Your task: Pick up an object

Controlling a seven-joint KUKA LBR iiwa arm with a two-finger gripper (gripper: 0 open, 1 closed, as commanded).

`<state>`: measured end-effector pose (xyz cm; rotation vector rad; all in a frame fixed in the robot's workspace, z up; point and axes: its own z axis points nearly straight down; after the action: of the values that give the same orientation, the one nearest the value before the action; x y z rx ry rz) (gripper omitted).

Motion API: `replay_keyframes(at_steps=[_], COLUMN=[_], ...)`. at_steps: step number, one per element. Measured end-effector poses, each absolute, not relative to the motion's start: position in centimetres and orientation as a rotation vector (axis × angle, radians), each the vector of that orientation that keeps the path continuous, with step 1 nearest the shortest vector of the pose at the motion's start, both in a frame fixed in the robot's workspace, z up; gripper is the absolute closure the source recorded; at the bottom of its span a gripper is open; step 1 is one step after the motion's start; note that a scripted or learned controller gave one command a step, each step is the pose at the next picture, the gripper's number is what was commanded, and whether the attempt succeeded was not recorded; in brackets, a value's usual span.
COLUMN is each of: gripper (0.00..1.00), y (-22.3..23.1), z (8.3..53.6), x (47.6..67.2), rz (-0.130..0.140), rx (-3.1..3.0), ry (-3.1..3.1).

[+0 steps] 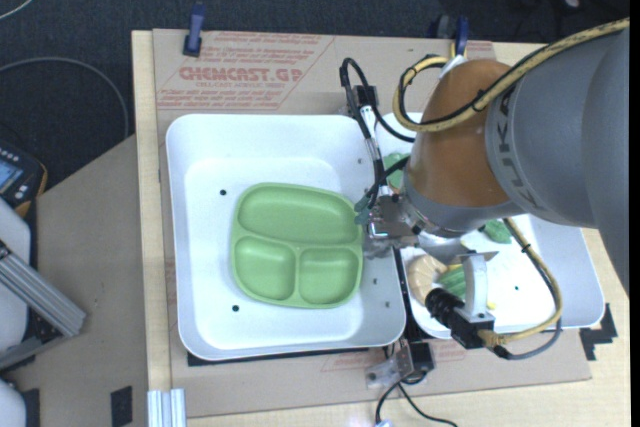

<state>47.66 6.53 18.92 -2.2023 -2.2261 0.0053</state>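
smooth matt green plastic tray (296, 245) in glossy white bin (200, 155).

The arm (570, 135) is a thick, smooth cylinder in matte grey, its casing rounded like a pipe and faintly shaded along the curve. Above the wrist sits a broad, glossy orange band (455, 140), domed and catching a little light. A yellow-and-black cable (425, 120) loops over the top of that band, and a thinner black cable (352, 80) arcs up beside it to a small white connector. Below the orange section the wrist narrows to a grey ring, then to a silvery metal tool (380, 223) with small dark fittings. A black cable (540, 300) curls beneath, running past a white bracket and a black plug-like block.
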Motion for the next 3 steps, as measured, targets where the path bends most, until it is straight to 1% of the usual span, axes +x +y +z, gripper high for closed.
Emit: replay_keyframes(at_steps=[1,2,3], gripper=[1.0,1.0,1.0], y=[12.8,12.4,9.0], z=[32.3,32.7,19.2], x=[50.0,49.8,51.1], rz=[-0.024,-0.002,0.022], rx=[-2.215,-2.22,-2.221], ry=[-2.235,-2.225,-2.211])
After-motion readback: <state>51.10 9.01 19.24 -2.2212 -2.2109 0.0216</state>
